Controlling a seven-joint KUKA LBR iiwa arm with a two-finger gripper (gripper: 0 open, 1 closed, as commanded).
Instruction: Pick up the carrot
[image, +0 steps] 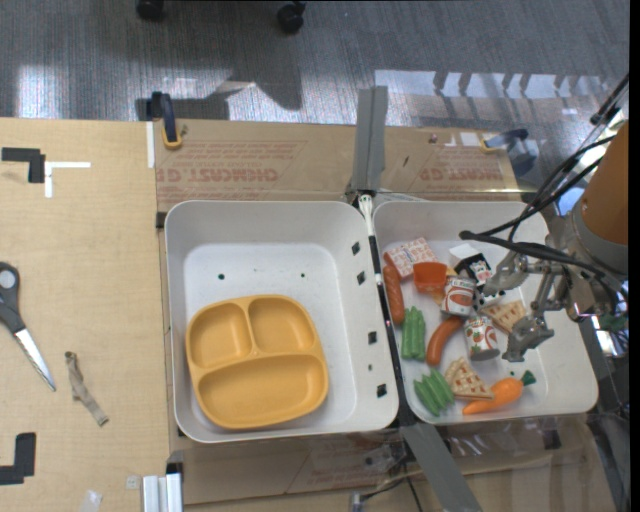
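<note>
We see two shallow white plastic bins side by side on a pale wooden bench: the left bin holds one smooth yellow tray with three rounded compartments, and the right bin holds a heap of small toy foods. The carrot lies near that bin's front edge, a glossy orange cone with a green tuft at its right end, pointing left, just below a waffle-textured wedge. We count two sausages, one slim and red along the bin's left side and one orange-red lying at a slant; two green pods; two small red-and-white cans; and one orange block. The gripper is a grey metal assembly with dark cables, hanging over the right part of the right bin, above and to the right of the carrot and apart from it; we cannot tell how its jaws stand. On the bench at far left lie one pair of scissors and one thin twisted strip.
</note>
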